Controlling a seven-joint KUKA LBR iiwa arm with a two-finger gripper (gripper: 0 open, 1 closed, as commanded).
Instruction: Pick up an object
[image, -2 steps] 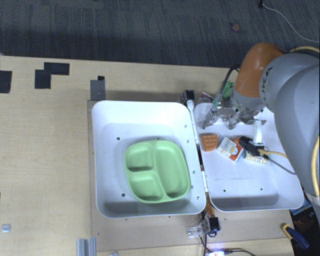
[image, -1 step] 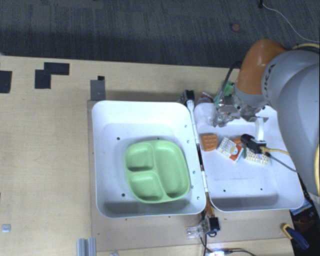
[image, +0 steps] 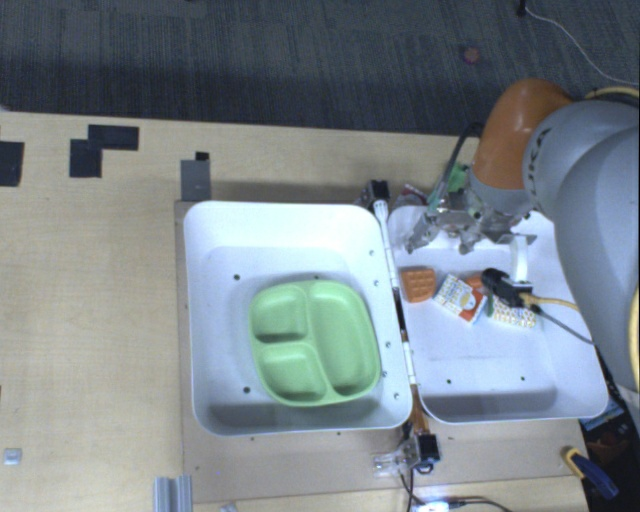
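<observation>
Orange-brown block (image: 418, 284): in right bin (image: 500, 395), left part, near wall shared with the other bin.
Orange-white packet (image: 459, 297): just beside block, toward bin middle.
White patterned piece (image: 511, 316): beside packet.
Gripper (image: 440, 238): over bin's far end, fingers spread, nothing between.
Left bin (image: 215, 300): green divided plate (image: 315, 340), centre.

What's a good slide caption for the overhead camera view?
KUKA arm's gripper hovers over the right bin of small items; a green divided plate sits in the left bin.
</observation>
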